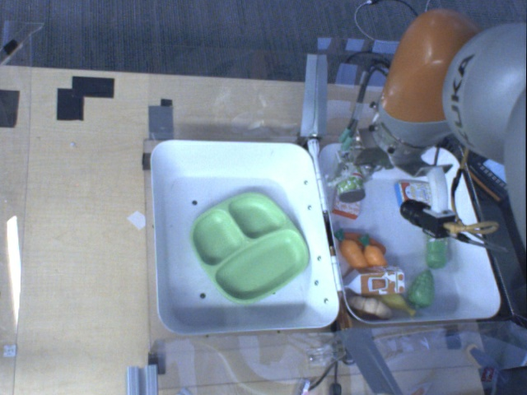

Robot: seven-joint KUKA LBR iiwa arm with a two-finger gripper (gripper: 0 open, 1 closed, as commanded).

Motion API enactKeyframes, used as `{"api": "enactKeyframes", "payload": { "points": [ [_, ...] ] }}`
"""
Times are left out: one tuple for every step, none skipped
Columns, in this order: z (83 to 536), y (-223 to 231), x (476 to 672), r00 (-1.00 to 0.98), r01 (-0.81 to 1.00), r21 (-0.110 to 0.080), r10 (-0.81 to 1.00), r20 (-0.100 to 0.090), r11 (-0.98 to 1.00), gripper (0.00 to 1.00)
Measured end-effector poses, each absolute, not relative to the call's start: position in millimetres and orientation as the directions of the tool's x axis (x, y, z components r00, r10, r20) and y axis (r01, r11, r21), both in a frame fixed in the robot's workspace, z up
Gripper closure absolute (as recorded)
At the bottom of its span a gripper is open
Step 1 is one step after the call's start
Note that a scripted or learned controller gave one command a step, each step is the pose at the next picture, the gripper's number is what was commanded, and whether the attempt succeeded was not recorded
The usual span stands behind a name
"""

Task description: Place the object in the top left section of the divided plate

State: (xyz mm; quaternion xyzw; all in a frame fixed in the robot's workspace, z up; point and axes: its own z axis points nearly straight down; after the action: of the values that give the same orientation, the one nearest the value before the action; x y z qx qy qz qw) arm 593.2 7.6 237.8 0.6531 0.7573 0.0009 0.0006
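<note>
Gripper low over right bin top-left corner, opening can't tell, nothing visibly held; toys like carrot unpicked in that bin, green divided plate in left bin bare, task barely started.

A robotics lab: a wooden bench with metal brackets, two white bins, loose cables.
</note>
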Motion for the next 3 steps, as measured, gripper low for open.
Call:
{"api": "enactKeyframes", "payload": {
  "points": [
    [279,-41,626.8,-0.183,0.983,0.005,0.983,-0.002,0.183,1.0],
    [226,34,613.0,-0.357,0.934,0.003,0.934,0.0,0.357,1.0],
    [184,104,649.1,-0.376,0.926,0.003,0.926,0.0,0.376,1.0]
  ]
}}
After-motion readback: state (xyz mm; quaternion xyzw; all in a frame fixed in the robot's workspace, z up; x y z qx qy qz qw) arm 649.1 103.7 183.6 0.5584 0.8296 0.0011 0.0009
